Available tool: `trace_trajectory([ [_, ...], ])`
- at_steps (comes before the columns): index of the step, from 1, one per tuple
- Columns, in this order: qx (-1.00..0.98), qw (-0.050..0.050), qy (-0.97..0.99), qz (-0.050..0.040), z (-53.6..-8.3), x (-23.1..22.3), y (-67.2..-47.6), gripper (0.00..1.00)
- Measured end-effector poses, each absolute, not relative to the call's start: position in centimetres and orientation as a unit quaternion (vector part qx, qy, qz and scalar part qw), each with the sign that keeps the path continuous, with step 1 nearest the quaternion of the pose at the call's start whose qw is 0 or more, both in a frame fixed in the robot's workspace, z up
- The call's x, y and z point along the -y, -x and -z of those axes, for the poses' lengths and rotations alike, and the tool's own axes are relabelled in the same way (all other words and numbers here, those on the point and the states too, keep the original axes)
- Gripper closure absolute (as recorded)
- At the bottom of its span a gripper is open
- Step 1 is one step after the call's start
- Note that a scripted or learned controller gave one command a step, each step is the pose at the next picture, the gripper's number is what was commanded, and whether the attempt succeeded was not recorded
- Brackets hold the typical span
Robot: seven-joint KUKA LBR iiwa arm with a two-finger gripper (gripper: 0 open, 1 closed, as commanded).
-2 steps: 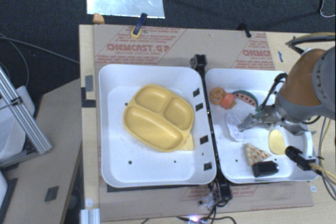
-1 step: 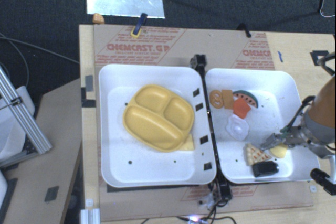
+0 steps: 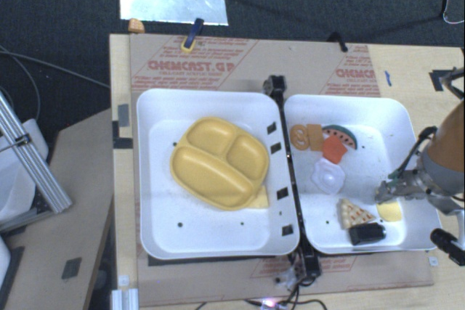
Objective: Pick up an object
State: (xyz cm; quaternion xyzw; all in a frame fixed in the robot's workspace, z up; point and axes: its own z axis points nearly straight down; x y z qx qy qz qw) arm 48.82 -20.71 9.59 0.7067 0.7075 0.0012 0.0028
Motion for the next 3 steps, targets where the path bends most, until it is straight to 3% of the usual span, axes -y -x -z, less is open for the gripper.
trace_trajectory([
  [1, -0.711, 0.003, -0.703, -0.0033, -11.6, 15.3, -56.4, 1.00],
  [2, -0.708, 0.001, -0.706, -0.0007, -11.5, 15.7, -55.9, 0.00],
  [3, -0.710, 0.002, -0.705, -0.0016, -12.6, 15.7, -56.0, 1.00],
])
